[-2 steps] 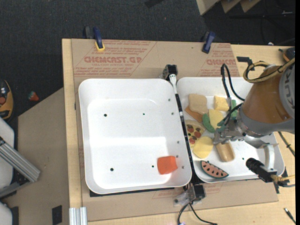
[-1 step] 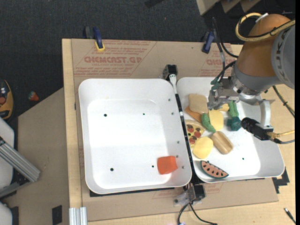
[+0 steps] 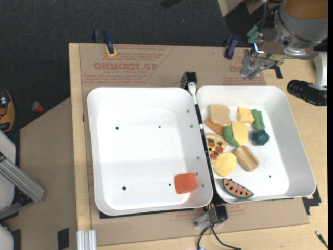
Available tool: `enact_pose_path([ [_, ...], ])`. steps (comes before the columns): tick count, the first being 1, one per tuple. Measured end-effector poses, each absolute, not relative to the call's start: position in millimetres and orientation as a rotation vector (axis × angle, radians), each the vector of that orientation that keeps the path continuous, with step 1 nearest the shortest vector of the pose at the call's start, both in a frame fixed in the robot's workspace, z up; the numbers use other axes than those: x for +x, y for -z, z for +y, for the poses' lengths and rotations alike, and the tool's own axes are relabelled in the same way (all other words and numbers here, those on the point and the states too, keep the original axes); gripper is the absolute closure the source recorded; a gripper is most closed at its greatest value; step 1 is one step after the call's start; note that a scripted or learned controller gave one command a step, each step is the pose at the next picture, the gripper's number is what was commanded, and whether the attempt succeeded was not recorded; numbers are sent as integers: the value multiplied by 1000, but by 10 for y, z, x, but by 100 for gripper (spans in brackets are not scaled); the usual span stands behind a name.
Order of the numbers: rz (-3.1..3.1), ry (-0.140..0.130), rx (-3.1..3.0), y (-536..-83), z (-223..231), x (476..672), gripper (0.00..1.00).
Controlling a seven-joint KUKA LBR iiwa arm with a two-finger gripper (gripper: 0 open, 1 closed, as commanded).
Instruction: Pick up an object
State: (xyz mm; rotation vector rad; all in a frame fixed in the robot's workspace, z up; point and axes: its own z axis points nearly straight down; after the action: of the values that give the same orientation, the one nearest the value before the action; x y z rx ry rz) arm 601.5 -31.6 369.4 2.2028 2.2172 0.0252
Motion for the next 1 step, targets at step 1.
enact_pose_path([
  [1, 2221, -20, 2205, -4837, 213, 6025, 100],
])
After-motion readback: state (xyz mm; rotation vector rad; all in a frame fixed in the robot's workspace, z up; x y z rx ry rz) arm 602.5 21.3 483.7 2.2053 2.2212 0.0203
